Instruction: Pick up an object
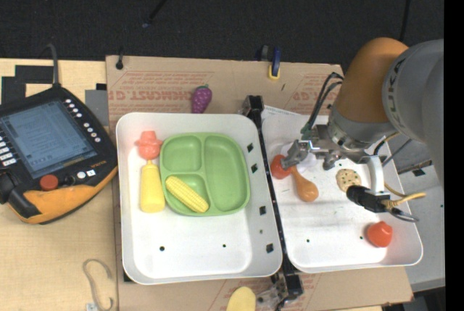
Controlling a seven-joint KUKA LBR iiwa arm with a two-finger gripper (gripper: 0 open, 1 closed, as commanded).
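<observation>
- Our gripper [294,155] hangs low in the right bin [326,233], just right of the green plate [217,157] and across the wall where the two bins meet. From this slant we cannot tell whether it is released or clenched, and we see nothing held in it.
- A red round piece [278,167] lies right at the gripper's tip, on the side toward the green plate. An orange drumstick toy [305,187] lies just beyond it, a little further from the plate.
- Further still from the plate are a cookie [348,177] and a red ball [378,233], both well apart from the gripper.
- We judge the step in hand to be settling onto the red round piece.
- To do it well, we should centre over that one piece rather than the gap between it and the drumstick. It needs room on its plate side, where the bin wall is near.
- A round piece may roll, so we should close across its widest part.
</observation>
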